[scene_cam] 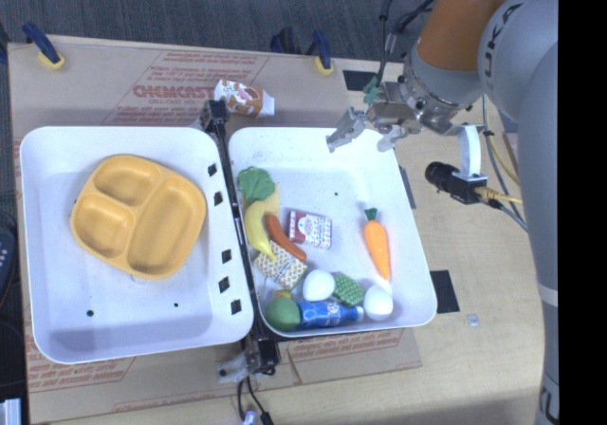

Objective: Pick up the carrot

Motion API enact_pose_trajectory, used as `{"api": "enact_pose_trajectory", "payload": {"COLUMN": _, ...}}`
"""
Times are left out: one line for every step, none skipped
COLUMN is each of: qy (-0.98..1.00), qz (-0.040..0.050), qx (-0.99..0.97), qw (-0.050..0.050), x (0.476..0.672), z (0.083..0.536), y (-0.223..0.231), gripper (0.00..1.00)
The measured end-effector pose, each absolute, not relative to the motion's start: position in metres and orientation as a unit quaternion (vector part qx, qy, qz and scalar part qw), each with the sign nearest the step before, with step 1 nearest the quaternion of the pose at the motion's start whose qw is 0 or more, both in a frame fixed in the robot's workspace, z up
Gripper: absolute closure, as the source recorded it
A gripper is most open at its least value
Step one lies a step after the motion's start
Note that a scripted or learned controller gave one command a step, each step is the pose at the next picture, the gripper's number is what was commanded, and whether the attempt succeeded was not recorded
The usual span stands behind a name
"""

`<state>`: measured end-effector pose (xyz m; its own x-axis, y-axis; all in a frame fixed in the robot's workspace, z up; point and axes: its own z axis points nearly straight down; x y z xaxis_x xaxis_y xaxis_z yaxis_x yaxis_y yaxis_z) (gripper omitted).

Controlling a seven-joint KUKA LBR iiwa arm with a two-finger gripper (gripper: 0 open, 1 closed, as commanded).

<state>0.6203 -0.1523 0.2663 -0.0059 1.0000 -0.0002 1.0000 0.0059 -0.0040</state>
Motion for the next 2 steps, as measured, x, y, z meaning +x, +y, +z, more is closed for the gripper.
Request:
{"api": "enact_pose_trajectory", "payload": {"qy": -0.692, "qz": 0.0024, "qx": -0.722, "qw": 0.002, "x": 0.572, "z": 0.157, "y": -0.209, "gripper": 0.00}}
{"api": "enact_pose_trajectory", "payload": {"qy": -0.720, "qz": -0.0030, "qx": -0.694, "qw": -0.002, "x": 0.552, "z": 0.096, "y": -0.207, "gripper": 0.00}}
